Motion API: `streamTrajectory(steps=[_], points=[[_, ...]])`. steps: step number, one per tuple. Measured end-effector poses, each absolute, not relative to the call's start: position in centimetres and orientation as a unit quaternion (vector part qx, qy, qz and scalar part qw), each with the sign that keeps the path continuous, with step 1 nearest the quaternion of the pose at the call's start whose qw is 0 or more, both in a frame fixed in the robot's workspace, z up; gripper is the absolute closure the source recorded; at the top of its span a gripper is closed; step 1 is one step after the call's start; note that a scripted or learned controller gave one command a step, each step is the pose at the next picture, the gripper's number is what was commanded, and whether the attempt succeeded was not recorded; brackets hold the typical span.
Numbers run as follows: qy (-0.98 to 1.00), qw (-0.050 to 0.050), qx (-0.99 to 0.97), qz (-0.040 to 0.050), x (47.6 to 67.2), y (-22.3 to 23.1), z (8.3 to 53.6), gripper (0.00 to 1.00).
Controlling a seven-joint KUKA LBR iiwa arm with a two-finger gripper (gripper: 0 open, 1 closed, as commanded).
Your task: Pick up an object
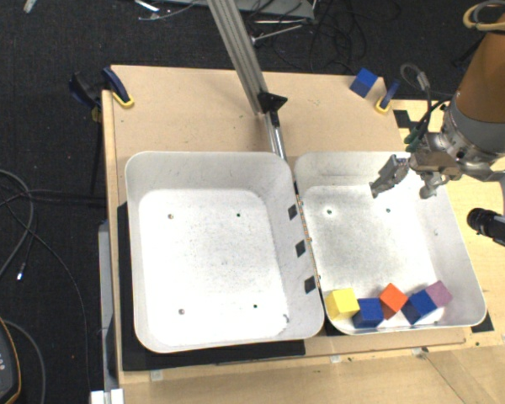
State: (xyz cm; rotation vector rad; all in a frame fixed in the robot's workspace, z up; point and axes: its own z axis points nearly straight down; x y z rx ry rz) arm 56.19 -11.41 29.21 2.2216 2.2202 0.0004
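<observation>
**Q:** Where is the gripper [411, 179], and in what state?

**A:** Over the far edge of the right bin [454, 234], fingers spread apart, nothing between them.

**Q:** Where are the objects?

**A:** Clustered along the right bin's near wall: yellow cube [342, 301], blue cube [369, 311], orange cube [393, 298], a second, darker blue cube [420, 306] and purple cube [438, 294]. They sit touching or just beside one another, well apart from the gripper.

**Q:** How should the pick be done well?

**A:** Probably take an end cube, the yellow or the purple, where one side is free. Descend with the fingers straddling one cube alone, clear of the bin wall.

**Q:** And the left bin [151, 192]?

**A:** It holds no cubes. One more blue block [364, 82] lies on the bench [185, 108] beyond the bins.
</observation>
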Motion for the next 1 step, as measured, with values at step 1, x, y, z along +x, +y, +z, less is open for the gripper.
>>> streamTrajectory(steps=[1], points=[[0.706,-0.002,0.708,-0.0021,53.90,-12.90,23.64,0.00]])
